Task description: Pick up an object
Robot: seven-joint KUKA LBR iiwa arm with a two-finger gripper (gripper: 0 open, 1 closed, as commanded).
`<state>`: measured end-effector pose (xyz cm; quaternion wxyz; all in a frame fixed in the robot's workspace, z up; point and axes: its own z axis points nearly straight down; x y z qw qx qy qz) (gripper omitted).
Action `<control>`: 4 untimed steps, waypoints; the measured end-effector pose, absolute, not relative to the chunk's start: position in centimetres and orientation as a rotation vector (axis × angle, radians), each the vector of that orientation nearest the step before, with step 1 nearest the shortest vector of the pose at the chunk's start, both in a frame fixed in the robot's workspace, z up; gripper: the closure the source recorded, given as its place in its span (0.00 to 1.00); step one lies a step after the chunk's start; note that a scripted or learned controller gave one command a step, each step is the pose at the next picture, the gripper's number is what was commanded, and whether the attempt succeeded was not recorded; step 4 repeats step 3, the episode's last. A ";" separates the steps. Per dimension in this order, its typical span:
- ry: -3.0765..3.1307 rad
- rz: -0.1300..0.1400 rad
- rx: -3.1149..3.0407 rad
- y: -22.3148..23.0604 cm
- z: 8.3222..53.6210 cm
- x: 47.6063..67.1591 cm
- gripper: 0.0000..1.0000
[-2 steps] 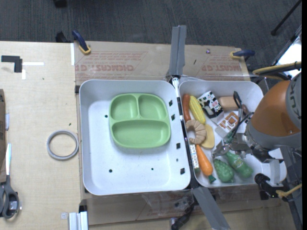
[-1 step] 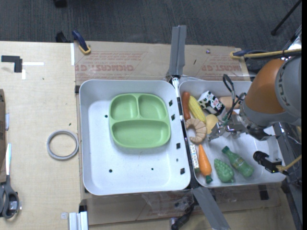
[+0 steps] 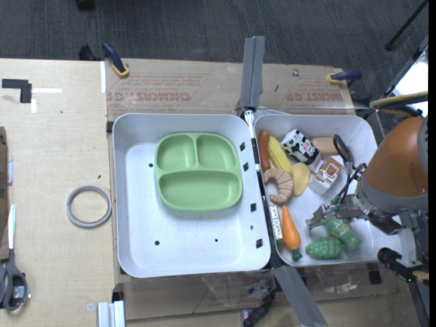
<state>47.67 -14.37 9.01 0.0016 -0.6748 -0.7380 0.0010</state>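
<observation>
Counted on the worktop (image 3: 54,148): 2 shallow white bins side by side, the left bin (image 3: 136,237) and the right bin (image 3: 361,125). In the left bin, 1 green divided plate (image 3: 198,171) with 3 compartments, lying flat toward the far half. In the right bin, a crowd of toy food: 1 ear of corn (image 3: 278,154), 1 reddish sausage (image 3: 264,148) just beside it along the dividing wall, 1 tan croissant-like pastry (image 3: 280,184), 1 pale yellow potato-like piece (image 3: 300,178) touching it, 1 carrot (image 3: 290,229) nearer the front, 1 black-and-white carton (image 3: 300,146), 1 small white and orange box (image 3: 328,173), 1 tan cylinder (image 3: 325,144) toward the far wall, and 2 green pieces at the front: a knobbly one (image 3: 324,248) and a smoother one (image 3: 343,233) touching it. Reaching in from the right, 1 grey arm with its orange band (image 3: 402,159), covering the right bin's right side. At its end, the tool (image 3: 329,216), low over the smoother green piece; cannot tell whether open or closed, and nothing seen gripped. Around the bins: 1 grey ring (image 3: 89,205) left of the left bin, 1 pair of scissors (image 3: 12,278) at the left edge, 2 blue clamps, one (image 3: 116,60) at the far left and the other (image 3: 348,77) at the far right of a cardboard sheet (image 3: 177,90).
</observation>
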 end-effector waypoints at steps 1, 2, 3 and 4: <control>-2.312 0.004 -2.121 -14.4 9.8 47.7 1.00; -2.388 0.004 -2.039 -8.5 19.0 53.2 1.00; -2.389 0.010 -2.036 -8.5 19.7 53.3 1.00; -2.389 0.010 -2.036 -8.5 19.7 53.3 1.00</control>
